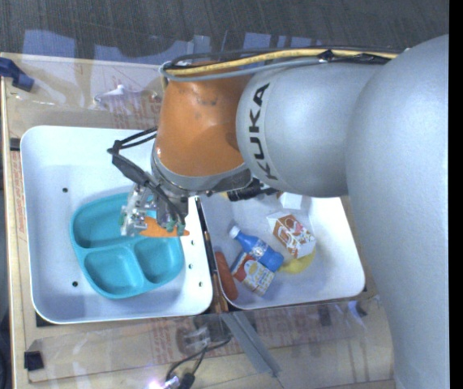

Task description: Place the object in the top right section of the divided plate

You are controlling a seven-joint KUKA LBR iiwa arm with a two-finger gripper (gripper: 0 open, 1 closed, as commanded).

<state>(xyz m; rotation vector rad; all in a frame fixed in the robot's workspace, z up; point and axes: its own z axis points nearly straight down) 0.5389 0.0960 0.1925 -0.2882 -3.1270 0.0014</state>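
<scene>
the hand [152, 215] hangs over the blue divided plate [126, 258] in the left bin [45, 168], at the plate's 1 o'clock section. an orange object [162, 230] sits just at its fingertips, over that section's edge; i cannot tell whether the fingers grip it or how wide they stand. in the right bin [340, 274], at 3 o'clock, lie a carton [293, 233], a blue bottle [257, 250] and a sausage [225, 275].
</scene>
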